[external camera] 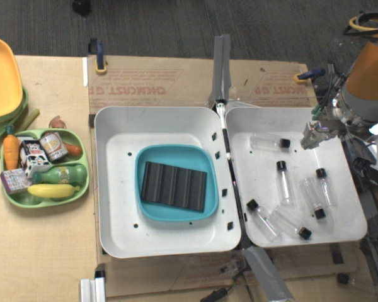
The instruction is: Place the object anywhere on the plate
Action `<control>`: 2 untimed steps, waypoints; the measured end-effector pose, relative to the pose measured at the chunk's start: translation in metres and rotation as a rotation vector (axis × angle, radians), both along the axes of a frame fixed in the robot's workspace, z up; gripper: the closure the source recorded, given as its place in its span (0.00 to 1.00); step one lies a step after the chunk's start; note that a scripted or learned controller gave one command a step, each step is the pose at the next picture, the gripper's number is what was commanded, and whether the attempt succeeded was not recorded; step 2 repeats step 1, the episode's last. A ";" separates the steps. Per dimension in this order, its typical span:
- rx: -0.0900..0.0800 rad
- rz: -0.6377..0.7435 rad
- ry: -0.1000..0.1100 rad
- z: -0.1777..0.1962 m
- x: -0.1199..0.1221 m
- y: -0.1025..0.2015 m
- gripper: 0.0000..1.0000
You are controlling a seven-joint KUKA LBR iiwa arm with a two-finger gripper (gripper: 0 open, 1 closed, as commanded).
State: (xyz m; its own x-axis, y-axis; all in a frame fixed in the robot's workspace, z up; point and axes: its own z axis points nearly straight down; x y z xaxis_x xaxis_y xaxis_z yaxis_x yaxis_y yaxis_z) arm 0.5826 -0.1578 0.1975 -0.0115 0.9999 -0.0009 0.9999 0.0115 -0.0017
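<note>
A teal plate (pixel 150 159) sits in the middle of the left white bin (pixel 113 168). On it lies a black ridged rectangular block (pixel 174 185), flat and a little tilted. The right bin (pixel 340 228) holds several clear vials with black caps, among them one near the back (pixel 268 145), one in the middle (pixel 282 181) and one further right (pixel 318 190). My gripper (pixel 310 136) hangs over the right bin's back right part, above the bin floor and right of the back vial. Nothing shows in its grasp.
A green divided tray (pixel 79 190) with toy food stands on the bench at the left, with stacked yellow plates (pixel 0 87) behind it. Blue clamps (pixel 97 55) (pixel 309 75) sit on the cardboard's back edge. A metal bar (pixel 221 68) rises between the bins.
</note>
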 end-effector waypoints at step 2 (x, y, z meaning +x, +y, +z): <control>0.000 0.000 0.000 0.000 0.000 0.000 0.00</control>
